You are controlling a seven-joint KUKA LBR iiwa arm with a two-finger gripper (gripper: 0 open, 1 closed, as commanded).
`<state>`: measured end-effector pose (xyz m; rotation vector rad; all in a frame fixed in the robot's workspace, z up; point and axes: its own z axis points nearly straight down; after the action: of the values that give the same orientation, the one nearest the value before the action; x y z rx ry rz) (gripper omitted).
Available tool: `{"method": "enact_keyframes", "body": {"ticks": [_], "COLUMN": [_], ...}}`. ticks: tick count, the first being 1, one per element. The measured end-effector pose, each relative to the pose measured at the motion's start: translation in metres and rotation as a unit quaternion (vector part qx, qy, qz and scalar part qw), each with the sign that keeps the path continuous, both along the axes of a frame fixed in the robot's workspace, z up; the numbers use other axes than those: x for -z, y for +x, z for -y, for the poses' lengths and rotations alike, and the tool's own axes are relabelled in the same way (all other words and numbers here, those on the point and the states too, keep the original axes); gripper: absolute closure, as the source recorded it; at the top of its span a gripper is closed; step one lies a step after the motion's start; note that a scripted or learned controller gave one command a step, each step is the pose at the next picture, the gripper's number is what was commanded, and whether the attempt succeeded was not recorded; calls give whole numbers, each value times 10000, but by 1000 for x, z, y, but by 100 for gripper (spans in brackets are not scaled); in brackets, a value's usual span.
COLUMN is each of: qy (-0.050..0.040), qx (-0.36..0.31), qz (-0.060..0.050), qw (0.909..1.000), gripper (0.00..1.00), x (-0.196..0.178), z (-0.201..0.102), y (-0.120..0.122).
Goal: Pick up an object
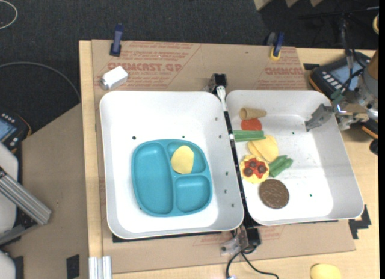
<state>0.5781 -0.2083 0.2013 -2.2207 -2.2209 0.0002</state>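
Observation:
The right bin (337, 175) holds several toy foods along its left side: a tan cone (252, 113), a red piece (251, 124), a green stick (248, 134), yellow wedges (264, 148), a yellow round with red dots (255, 168), a small green piece (280, 165) and a brown disc (274, 193). My gripper (317, 118) hangs over the bin's upper right part, well to the right of the foods, with nothing visibly in it. In the left bin (120, 121), a blue compartment tray (157, 181) carries a yellow lemon-like piece (183, 159).
A white block (114, 77) lies on the cardboard behind the left bin. Blue clamps (117, 40) (276, 44) pin the cardboard's back edge. A yellow object (325, 270) lies on the bench at the front right. Grey equipment (337, 76) sits behind the arm.

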Motion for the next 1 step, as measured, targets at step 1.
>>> {"method": "enact_keyframes", "body": {"ticks": [1], "qy": [15], "qx": [-35], "qz": [1], "qw": [10000], "gripper": [0], "x": [-66], "z": [-92], "y": [-64]}}
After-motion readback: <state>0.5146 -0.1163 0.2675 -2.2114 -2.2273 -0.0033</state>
